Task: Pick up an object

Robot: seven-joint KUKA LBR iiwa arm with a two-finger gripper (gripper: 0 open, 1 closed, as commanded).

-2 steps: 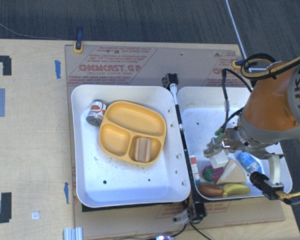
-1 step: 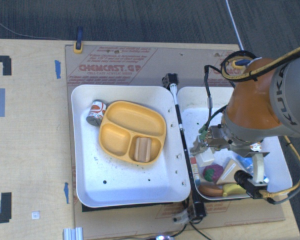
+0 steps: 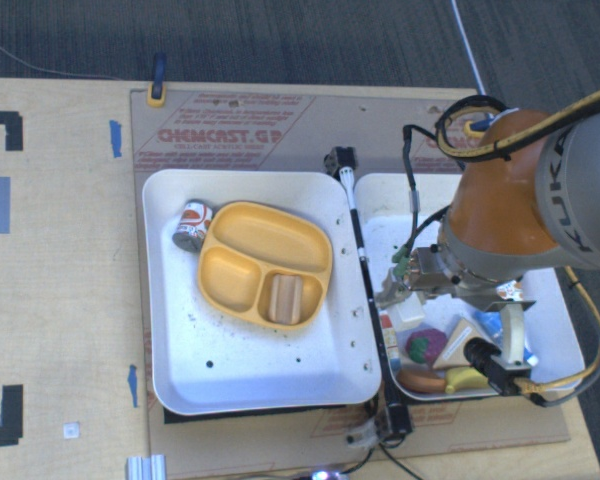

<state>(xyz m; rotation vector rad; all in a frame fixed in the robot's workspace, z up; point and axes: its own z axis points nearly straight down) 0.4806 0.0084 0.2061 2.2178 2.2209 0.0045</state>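
Plywood-topped table [image 3: 70,298] bears two bins—in the right bin [image 3: 570,318], under the tool [image 3: 405,288] whose state I cannot tell, a purple ball [image 3: 427,345] looks light, slippery—grip across its middle.

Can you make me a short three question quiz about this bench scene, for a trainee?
1. True or false: the yellow divided tray sits in the left bin.
2. What lies beside the tray's upper left edge? A) can B) spoon C) cup
3. Over which bin is the arm?

Key:
1. True.
2. A, a small can lying on its side.
3. The right bin, above a purple object and a yellow object.
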